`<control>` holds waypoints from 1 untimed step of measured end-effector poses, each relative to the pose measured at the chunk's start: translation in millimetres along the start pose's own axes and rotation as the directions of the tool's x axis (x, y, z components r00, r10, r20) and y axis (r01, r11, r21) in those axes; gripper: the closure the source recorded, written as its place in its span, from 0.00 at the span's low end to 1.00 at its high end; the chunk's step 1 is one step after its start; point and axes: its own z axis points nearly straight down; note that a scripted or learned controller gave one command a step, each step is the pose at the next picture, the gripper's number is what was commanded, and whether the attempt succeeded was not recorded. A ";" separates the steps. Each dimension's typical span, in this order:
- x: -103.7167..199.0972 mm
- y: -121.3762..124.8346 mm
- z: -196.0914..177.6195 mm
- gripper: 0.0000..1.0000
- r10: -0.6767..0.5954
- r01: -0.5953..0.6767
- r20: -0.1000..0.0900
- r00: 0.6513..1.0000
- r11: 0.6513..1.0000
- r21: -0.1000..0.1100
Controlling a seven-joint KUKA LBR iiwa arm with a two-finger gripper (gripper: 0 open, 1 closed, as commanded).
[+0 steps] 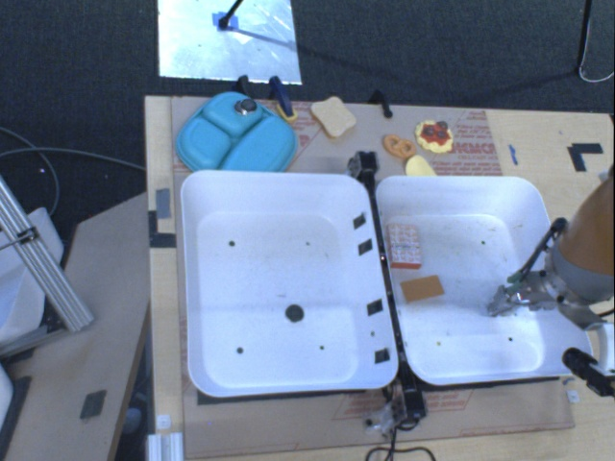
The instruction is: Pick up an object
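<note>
A: Objects in the right bin (461,192) — which ones are sitting there?

B: Two are showing. A small packet (404,244) with a red-and-white pattern is lying in the bin's upper left part, close to the divider between the bins. Just below it a flat tan card (422,288) is lying, slightly tilted. The two are near each other but not touching.

A: And the gripper?

B: The gripper (504,301) is hanging over the right part of that bin, at the lower right of the frame, pointing left. The arm (586,248) is coming in from the right edge. The gripper is sitting well apart from both the packet and the card. Nothing is showing between its fingers. Whether they are spread or closed, I cannot tell; they are too small and blurred.

A: What is lying in the left bin (279,185)?

B: One small dark disc (294,313), below the bin's middle. The other dark specks look like marks on the bin floor.

A: And above the bins?

B: Along the upper edge of the bench a blue tray (235,134) is sitting at the upper left, with a toast slice (333,116) to its right. Farther right a pretzel (398,146), a little pizza (434,135) and a yellow piece (419,166) are lying close together, just above the right bin's rim. A shiny sheet (226,25) is lying on the dark floor at the top of the frame.
</note>
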 end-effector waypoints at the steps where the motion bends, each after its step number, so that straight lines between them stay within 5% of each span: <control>1: 6.5 72.5 1.1 1.00 -0.004 0.004 0.010 1.000 1.000 -0.003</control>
